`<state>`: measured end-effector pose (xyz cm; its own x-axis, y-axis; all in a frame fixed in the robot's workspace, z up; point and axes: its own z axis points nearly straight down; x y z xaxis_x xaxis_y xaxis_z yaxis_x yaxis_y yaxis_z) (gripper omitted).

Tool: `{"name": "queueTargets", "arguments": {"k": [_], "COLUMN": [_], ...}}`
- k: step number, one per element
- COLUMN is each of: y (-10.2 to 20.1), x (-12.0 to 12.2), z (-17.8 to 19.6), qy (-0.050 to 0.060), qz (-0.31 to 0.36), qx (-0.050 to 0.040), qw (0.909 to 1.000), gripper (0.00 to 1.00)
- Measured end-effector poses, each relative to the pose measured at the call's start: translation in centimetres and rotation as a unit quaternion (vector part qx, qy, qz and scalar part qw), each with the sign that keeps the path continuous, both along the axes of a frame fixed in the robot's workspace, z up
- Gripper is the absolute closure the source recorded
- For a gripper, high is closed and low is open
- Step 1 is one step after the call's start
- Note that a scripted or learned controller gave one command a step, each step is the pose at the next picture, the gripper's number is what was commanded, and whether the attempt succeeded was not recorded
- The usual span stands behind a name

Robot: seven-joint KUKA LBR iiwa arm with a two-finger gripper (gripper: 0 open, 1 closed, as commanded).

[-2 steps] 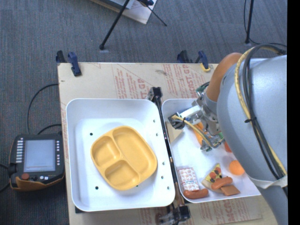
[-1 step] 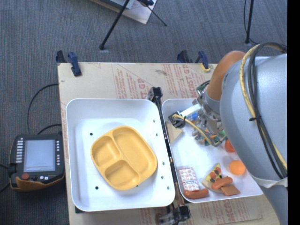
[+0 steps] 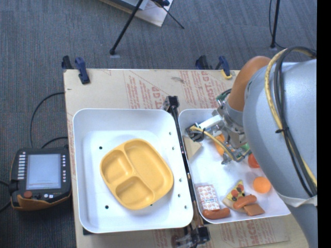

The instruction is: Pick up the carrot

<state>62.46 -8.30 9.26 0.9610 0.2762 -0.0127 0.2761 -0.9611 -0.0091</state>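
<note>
Arm (image 3: 289,123) looms over right bin (image 3: 207,119) crowded with toy food; hand (image 3: 234,150) grip unclear; yellow plate (image 3: 136,173) in left bin (image 3: 83,138).

The arm (image 3: 284,123) is seen reaching in from the right, its broad grey body filling that side of the view. The orange band (image 3: 245,84) lies just above the wrist, up and to the right of the tool (image 3: 232,151). The tool is pointed downward, with the wrist bent over it. A yellow cable (image 3: 276,107) is looped along the grey body above the tool.
</note>
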Motion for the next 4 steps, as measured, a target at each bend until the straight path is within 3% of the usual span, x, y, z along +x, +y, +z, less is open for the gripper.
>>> {"name": "queueTargets", "arguments": {"k": [1,2,3,4], "y": [0.1,-0.6,-0.8,0.1], "x": [0.0,-3.9,-7.5,-11.7], "z": [0.8,4.5,-0.7,-0.7], "qy": [0.002,-0.005,-0.004,-0.004], "qz": [0.004,-0.005,-0.033,-0.041], "qx": [0.0007,-0.0015,-0.0013,-0.0012], "qw": [1.0,1.0,0.9994,0.9992], "gripper": [1.0,1.0,1.0,1.0]}}
